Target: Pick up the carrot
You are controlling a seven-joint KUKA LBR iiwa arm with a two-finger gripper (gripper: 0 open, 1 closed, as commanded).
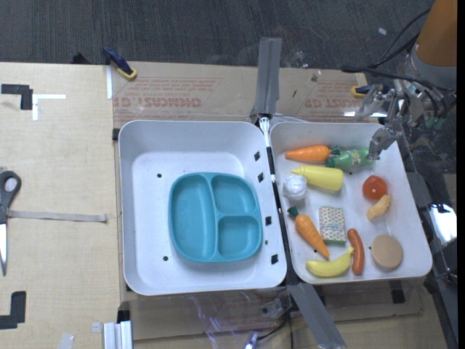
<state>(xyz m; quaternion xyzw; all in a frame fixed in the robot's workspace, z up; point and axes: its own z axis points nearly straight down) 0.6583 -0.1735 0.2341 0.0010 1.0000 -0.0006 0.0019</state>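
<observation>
White plastic forms the two shallow bins on the bench. The left bin [138, 195] holds a teal divided plate [216, 217] and nothing the task needs. The right bin [413, 195] is crowded with toy food. Two carrots lie in it: one carrot with green leaves [308, 153] rests near the far wall, pointing left, its leaves [350, 157] trailing right; a smaller carrot [311, 234] lies slanted near the left wall, just beside a patterned sponge-like block [333, 223] and above a banana [330, 266]. A corn cob [320, 177], a white garlic bulb [294, 187], a tomato [374, 187], a sausage [355, 250] and a round biscuit [386, 252] fill the rest.

At the far right, the gripper [383, 138] hangs over the bin's far right corner, near the leafy end of the upper carrot and apart from it. Whether its claw is spread or closed cannot be told at this angle, and nothing shows between its tips.

The step in hand appears to be the approach. The upper carrot looks the better target, being nearest and fairly free on its far side. A good grasp would likely straddle the orange body across its width, left of the leaves, and clear of the corn cob just below it, descending squarely so the tapered body does not squirt sideways.
</observation>
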